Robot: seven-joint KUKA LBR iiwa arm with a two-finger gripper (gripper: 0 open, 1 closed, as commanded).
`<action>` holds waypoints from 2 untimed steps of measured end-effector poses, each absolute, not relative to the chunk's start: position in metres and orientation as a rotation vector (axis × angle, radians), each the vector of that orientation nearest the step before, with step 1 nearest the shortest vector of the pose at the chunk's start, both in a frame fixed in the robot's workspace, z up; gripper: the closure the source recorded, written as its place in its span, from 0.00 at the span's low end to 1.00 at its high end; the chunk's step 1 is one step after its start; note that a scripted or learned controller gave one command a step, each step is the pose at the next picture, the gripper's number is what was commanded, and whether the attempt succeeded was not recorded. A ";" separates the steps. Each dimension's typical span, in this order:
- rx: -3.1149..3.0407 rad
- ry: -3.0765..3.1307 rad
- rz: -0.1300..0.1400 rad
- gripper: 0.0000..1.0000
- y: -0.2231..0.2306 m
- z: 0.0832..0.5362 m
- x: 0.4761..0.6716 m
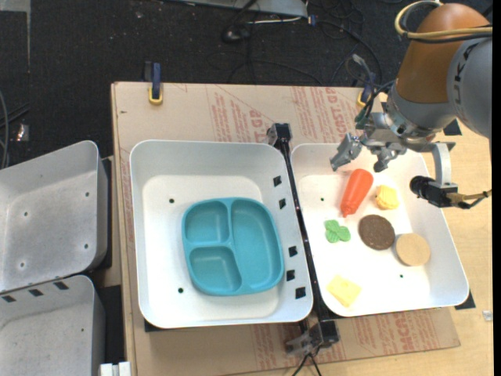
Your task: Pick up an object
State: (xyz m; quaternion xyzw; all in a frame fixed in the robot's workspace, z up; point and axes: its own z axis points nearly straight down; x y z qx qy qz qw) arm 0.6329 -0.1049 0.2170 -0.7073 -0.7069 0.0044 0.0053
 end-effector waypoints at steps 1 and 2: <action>-2.220 -2.223 0.000 0.00 -0.105 0.226 0.636; -2.219 -2.218 0.005 0.00 -0.100 0.164 0.629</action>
